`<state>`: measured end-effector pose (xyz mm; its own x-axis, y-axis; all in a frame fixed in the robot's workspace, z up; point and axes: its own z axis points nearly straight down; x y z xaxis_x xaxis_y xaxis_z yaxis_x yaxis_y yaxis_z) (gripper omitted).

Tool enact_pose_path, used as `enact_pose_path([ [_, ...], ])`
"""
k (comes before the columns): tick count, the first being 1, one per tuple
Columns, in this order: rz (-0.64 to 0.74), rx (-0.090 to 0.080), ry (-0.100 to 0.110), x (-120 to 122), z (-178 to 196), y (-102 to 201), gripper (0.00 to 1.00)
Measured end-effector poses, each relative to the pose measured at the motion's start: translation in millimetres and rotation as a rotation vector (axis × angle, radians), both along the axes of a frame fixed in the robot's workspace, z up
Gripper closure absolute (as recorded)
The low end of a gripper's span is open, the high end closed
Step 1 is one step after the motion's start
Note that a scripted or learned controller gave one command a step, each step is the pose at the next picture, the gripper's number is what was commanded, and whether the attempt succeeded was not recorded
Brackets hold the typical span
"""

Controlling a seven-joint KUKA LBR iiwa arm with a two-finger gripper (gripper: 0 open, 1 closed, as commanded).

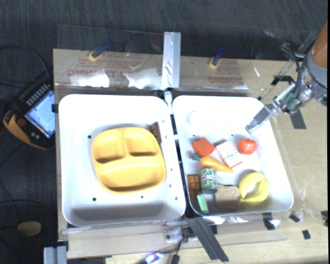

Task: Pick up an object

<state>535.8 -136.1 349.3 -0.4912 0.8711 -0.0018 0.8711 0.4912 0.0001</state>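
Observation:
The right bin holds several small toy foods: a red tomato, a red-and-white box, a red-orange pepper, a carrot, a green can and a yellow banana. My gripper reaches in from the upper right, slanting down to the left. Its tip hangs just above and behind the tomato, apart from it. Nothing is held at the tip.
The left bin holds a yellow divided plate and a small brown piece by the divider. A chocolate bar, a tan slab and a green piece lie along the right bin's front. A tablet lies off the bench at left.

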Motion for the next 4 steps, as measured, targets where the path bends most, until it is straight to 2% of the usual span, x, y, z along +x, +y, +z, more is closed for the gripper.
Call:
enact_pose_path([
  [1,-0.076,0.001,0.002,-21.4,-111.3,-27.0,0.0],
  [2,-0.09,0.0,-0.018,83.3,-240.9,19.8,0.0],
  [3,-0.171,0.0,0.0,98.0,-164.9,17.5,0.0],
  [4,-0.21,0.002,0.002,88.7,-166.1,61.4,0.0],
])
